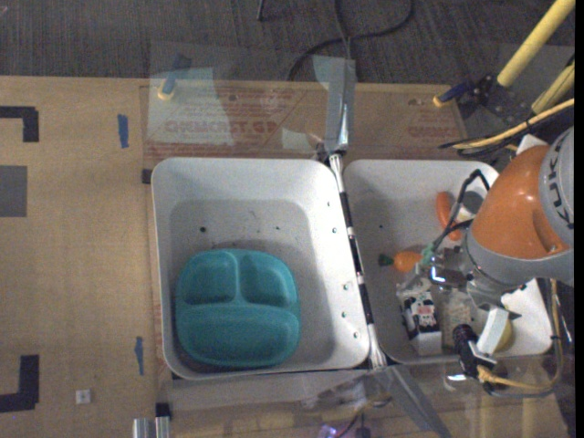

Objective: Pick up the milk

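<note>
Left bin point(173, 199): holds teal divided tray point(238, 307), lying in its near half. Right bin point(388, 199): milk carton point(420, 316) at near edge, w/ orange item point(405, 261) just beyond it. Gripper point(444, 277) hangs just beside milk; finger spread can't be told.

One fixed overhead camera, slanted over both bins point(246, 176).

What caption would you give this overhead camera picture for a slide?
The grey-and-orange arm reaches into the right bin over a milk carton; a teal divided plate lies in the left bin.
</note>
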### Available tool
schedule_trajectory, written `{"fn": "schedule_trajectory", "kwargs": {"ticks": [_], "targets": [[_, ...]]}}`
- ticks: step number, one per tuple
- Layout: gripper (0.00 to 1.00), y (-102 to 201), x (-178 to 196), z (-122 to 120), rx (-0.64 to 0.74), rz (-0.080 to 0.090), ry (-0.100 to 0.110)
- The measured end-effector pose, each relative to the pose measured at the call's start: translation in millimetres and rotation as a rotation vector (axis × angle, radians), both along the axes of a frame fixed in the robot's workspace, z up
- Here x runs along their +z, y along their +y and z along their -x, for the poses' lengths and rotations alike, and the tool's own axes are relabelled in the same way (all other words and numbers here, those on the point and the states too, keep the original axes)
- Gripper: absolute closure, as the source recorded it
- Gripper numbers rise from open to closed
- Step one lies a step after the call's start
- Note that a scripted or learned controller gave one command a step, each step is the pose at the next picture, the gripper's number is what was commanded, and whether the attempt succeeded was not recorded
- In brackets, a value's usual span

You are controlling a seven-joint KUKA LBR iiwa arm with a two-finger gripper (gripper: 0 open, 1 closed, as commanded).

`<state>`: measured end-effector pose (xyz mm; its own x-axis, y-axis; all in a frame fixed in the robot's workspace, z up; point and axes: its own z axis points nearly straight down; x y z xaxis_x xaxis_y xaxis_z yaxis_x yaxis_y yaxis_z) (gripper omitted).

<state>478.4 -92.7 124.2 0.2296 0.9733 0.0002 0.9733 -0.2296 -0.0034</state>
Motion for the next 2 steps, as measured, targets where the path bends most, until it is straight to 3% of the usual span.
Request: {"fn": "schedule_trajectory", "kwargs": {"ticks": [1,2], "targets": [[0.00,43.6,60.0,-24.8,0.042,0.001,-0.002],[0.00,-10.0,-29.0,-1.2,-0.022,0.000,-0.005]]}}
